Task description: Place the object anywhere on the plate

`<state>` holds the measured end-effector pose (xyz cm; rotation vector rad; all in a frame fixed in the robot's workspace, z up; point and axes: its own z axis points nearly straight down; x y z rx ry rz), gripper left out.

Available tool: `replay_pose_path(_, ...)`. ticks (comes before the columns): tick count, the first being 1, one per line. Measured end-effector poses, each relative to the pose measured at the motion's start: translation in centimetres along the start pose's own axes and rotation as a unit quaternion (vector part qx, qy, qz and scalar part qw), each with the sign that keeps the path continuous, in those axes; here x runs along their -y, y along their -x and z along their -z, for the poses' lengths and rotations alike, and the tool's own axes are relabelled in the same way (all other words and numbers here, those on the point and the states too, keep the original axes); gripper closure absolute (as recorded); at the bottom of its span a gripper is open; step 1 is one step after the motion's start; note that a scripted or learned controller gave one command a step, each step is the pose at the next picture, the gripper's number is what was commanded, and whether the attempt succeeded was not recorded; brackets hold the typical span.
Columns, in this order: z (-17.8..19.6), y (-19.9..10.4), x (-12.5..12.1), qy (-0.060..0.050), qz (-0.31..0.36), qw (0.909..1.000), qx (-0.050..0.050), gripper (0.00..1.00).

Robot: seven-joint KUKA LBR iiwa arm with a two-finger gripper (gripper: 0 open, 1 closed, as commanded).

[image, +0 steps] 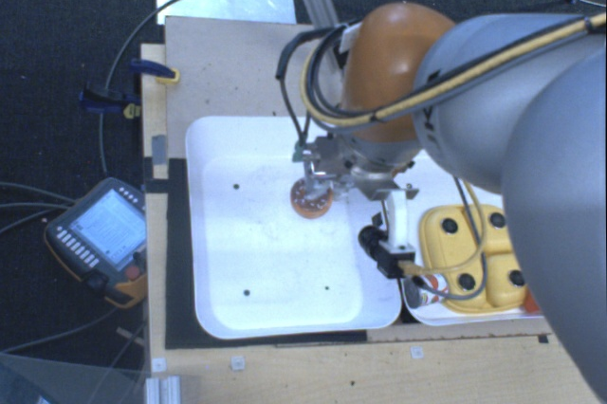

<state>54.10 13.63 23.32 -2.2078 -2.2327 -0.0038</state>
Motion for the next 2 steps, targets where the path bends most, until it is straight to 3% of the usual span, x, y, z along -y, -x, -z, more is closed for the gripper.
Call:
replay_pose_path(1, -1.45, 0.35, 0.65, -0.001, -0.004, 1.0000, 0.001, 1.00)
replay_pose_path(2, -1.39, 0.37, 0.61, 0.000, -0.005, 1.0000, 0.001, 0.00)
